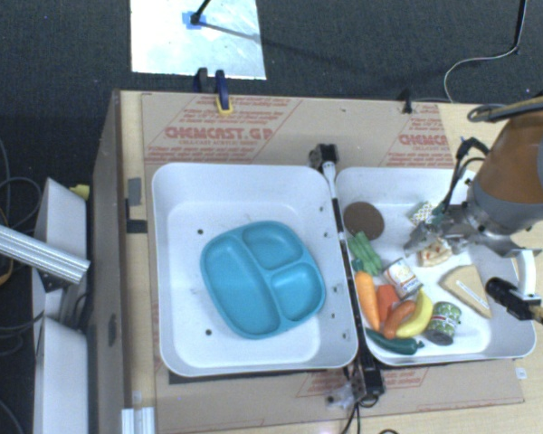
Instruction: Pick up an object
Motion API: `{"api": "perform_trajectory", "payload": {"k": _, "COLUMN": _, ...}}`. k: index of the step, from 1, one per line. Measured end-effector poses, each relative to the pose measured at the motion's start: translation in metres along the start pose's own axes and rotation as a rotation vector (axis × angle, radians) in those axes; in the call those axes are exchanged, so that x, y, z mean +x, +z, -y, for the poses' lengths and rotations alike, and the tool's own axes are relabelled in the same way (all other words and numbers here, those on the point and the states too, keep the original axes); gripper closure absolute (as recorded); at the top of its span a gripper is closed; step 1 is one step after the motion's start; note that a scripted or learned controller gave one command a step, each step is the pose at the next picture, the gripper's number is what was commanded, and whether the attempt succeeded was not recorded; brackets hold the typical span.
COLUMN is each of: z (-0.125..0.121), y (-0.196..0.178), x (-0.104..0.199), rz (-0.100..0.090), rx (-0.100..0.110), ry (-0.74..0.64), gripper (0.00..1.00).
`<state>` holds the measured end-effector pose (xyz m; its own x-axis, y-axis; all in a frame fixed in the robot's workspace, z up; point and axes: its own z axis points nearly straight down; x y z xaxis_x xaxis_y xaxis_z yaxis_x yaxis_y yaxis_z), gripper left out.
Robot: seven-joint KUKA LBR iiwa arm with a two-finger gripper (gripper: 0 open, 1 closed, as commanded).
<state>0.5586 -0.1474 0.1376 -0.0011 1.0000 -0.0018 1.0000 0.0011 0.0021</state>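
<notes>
My gripper (437,234) is low over the right bin (516,337), in its upper middle, with the wrist reaching in from the right. The view does not resolve whether the gripper is open or closed, and I see no object held in it. The task allows any object, so the nearest one governs the next move. That is a small pale piece (433,255), just beside the gripper on the side toward the bin's near wall; whether they touch cannot be determined. Its long axis is too small to read, so I assume no preferred closing direction for it. A light crumpled item (423,213) lies just beside the gripper on the opposite side, toward the far wall. The beige wedge (465,289) lies near, further toward the near wall, with its long axis running diagonally from upper left to lower right. The remaining objects cluster along the bin's left side, well apart from the gripper: the brown disc (363,217), the carrot (367,298), the small box (403,276), the banana (420,315) and the green can (445,322). The left bin (176,242) holds only the blue divided plate (262,278), across the dividing wall. In my judgement the pale piece is the target, requiring only a short shift toward the near wall before descent.
</notes>
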Motion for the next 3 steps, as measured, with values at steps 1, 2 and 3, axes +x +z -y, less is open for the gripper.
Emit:
{"api": "perform_trajectory", "payload": {"k": 1, "z": -0.058, "y": 0.045, "x": -0.044, "rz": 0.001, "rx": -0.007, "ry": -0.003, "gripper": 0.00}}
{"api": "perform_trajectory", "payload": {"k": 2, "z": -0.035, "y": 0.032, "x": -0.020, "rz": -0.001, "rx": -0.001, "ry": -0.003, "gripper": 0.00}}
{"api": "perform_trajectory", "payload": {"k": 3, "z": 0.065, "y": 0.048, "x": -0.044, "rz": -0.001, "rx": 0.002, "ry": 0.001, "gripper": 0.00}}
